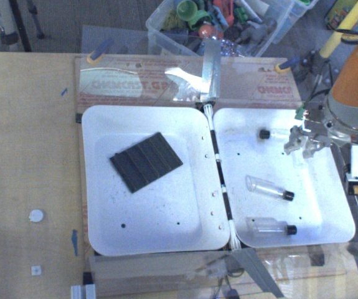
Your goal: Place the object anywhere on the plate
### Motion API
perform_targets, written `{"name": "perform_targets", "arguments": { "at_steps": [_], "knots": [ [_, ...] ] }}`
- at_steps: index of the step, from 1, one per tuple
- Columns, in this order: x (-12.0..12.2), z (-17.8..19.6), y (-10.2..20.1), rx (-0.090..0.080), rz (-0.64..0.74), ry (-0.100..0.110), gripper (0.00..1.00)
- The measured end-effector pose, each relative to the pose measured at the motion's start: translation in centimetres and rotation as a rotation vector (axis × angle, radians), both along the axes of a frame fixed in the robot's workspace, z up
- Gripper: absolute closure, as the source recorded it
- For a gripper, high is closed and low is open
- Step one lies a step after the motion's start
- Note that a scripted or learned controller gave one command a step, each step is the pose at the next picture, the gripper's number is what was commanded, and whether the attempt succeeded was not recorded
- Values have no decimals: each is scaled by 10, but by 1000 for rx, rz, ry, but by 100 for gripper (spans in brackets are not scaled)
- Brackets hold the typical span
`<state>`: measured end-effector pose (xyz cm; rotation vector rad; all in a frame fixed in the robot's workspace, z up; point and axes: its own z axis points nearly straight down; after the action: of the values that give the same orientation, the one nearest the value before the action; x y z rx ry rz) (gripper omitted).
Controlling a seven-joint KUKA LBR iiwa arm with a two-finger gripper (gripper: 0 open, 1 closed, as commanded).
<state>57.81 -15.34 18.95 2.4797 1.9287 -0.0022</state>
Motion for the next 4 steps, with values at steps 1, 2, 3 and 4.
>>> {"name": "perform_targets", "arguments": {
  "at_steps": [1, 2, 3, 4],
  "knots": [
    [17, -5, 98, 2, -68, 0, 100],
    [42, -5, 166, 0, -241, -1, 100],
    [-21, -6, 241, 2, -131, 4, 100],
    [30, -39, 301, 0, -220, 0, 100]
  ]
}}
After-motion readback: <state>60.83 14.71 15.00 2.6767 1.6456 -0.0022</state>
